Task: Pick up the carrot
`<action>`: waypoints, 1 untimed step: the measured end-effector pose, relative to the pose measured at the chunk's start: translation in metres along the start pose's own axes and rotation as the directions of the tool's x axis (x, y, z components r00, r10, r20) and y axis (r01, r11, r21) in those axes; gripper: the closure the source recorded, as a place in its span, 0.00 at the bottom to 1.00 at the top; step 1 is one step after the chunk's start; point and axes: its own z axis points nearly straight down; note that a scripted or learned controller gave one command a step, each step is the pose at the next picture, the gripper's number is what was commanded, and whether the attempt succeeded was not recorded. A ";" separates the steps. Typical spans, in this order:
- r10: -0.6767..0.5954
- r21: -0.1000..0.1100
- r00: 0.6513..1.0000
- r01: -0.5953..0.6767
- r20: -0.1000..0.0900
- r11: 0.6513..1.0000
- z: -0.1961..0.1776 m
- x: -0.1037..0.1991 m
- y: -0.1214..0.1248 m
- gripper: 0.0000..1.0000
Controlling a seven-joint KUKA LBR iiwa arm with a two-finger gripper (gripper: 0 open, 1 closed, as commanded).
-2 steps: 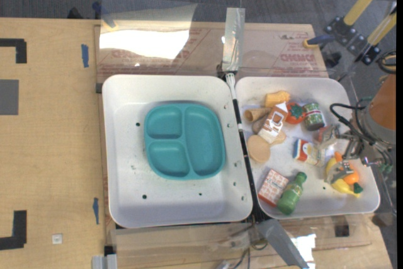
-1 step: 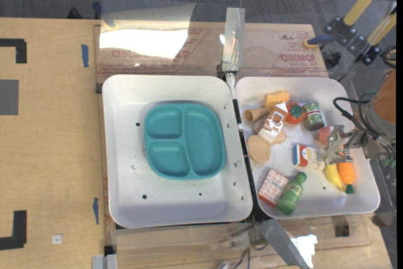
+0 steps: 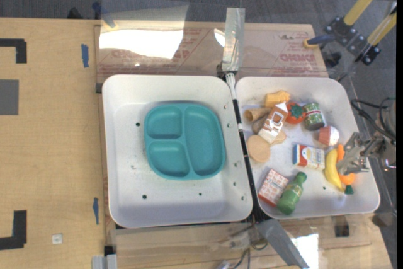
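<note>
Orange carrot point(image 3: 343, 164) lay at the right bin's point(image 3: 368, 201) right edge, beside a banana point(image 3: 331, 168), with the gripper point(image 3: 354, 154) over it, fingers' state indiscernible. Small carton labels point(image 3: 272, 186) were unreadable.

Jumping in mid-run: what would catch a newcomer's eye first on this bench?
The teal divided plate sits alone in the left bin, a big block of colour. The right bin holds a crowd of toy food: a yellow banana, a green bottle and small cartons. At that bin's right edge the tool hangs over the orange carrot, beside the banana.
</note>
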 end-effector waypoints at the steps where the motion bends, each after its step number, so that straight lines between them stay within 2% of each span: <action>1: -0.103 0.004 0.995 0.103 0.009 0.995 -0.137 -0.015 0.001 1.00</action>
